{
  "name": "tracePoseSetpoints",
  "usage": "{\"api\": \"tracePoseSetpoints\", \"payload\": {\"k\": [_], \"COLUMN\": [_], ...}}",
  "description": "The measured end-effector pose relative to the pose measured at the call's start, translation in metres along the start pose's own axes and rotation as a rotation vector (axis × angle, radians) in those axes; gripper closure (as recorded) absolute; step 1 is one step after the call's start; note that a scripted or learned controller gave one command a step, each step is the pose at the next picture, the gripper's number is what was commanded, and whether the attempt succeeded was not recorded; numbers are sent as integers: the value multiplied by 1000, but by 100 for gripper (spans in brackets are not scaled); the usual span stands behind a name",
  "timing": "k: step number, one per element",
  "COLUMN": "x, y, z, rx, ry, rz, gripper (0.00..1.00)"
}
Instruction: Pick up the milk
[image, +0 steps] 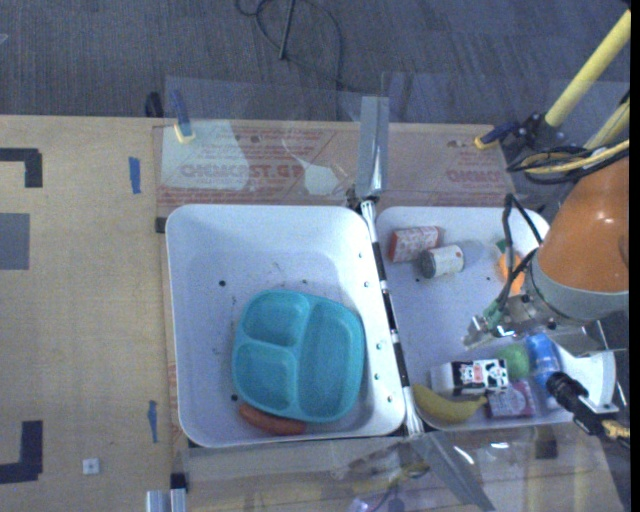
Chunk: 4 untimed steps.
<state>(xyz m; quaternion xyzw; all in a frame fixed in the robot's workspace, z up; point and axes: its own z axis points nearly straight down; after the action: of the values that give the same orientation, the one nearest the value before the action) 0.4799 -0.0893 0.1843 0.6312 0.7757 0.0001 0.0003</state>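
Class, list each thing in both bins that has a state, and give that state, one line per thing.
milk carton: lying on its side, right bin
banana: lying at the front wall
can: on its side
teal tray: flat, compartments up, left bin
sausage: partly under the tray's front edge

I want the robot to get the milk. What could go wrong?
The milk carton lies squeezed between a banana, a pink packet and a green thing, so the gripper might grab or bump a neighbour. It also lies flat, so it could slip.
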Motion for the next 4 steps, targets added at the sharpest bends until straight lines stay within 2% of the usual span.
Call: {"api": "tracePoseSetpoints", "payload": {"k": [1, 2, 3, 4], "x": [0, -24, -18, -49], "y": [0, -2, 0, 80], "z": [0, 96, 92, 96], "rx": [0, -10, -2, -8], "ry": [0, -2, -1, -5], "rz": [1, -141, -340, -118], "gripper": [0, 0, 0, 0]}}
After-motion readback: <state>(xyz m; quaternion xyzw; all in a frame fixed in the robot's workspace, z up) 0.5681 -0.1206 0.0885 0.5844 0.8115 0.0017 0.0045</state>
